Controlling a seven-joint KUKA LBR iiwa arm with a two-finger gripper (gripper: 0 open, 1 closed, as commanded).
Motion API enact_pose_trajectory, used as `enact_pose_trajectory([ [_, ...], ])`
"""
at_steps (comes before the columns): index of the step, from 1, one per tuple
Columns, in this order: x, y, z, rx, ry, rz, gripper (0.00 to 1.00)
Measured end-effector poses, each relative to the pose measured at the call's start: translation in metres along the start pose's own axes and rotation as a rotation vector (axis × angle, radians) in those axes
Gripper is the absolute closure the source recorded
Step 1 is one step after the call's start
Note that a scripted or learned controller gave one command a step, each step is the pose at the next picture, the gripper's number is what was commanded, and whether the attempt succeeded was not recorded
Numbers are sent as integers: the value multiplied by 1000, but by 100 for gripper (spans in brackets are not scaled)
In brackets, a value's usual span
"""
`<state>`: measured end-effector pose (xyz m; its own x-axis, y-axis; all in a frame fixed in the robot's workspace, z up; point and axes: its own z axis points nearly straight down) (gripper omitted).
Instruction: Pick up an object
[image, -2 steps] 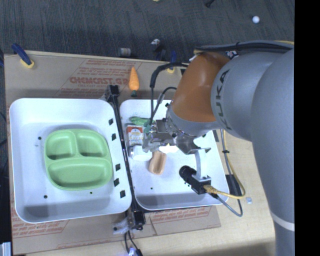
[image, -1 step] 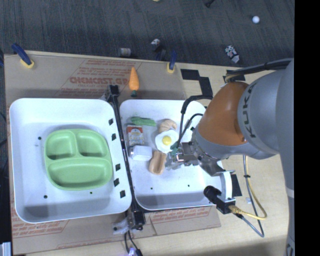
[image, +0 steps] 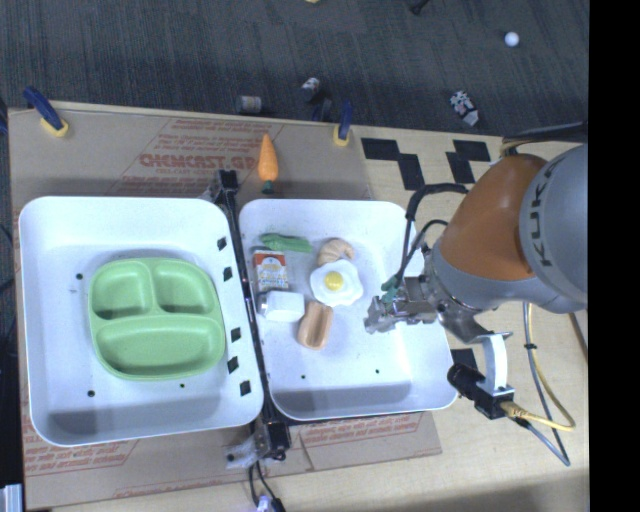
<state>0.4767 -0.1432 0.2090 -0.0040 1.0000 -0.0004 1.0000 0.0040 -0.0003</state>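
Big picture first: two white bins side by side on the bench. The left bin (image: 40, 300) carries a green divided plate (image: 155, 315), sitting square in the middle, well away from the action. The right bin (image: 400, 385) is where the pickable things are, and they crowd its left half, leaving its right half bare for the arm (image: 510, 235) coming in from the right.

And there's the arm now, grey with its orange band, reaching over the right bin's right side. The gripper (image: 385, 312) hangs low just right of the pile, apart from every item, nothing between it that I can make out — whether it's spread or clenched, I cannot tell from up here.

On to the candidates. The fried egg (image: 335, 284) lies nearest the gripper, resting against a tan wooden piece (image: 315, 326) below it. Left of those, a white block (image: 283, 306), a small red-labelled packet (image: 269, 268), a green pod (image: 286, 242) toward the far wall. Outside the bins, a toy carrot (image: 267, 158) sits on the cardboard, out of play. The pick looks not yet made.
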Motion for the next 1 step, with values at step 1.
enact_pose_trajectory([
  [1, -69, -1, 7, 0, 0, 0, 100],
])
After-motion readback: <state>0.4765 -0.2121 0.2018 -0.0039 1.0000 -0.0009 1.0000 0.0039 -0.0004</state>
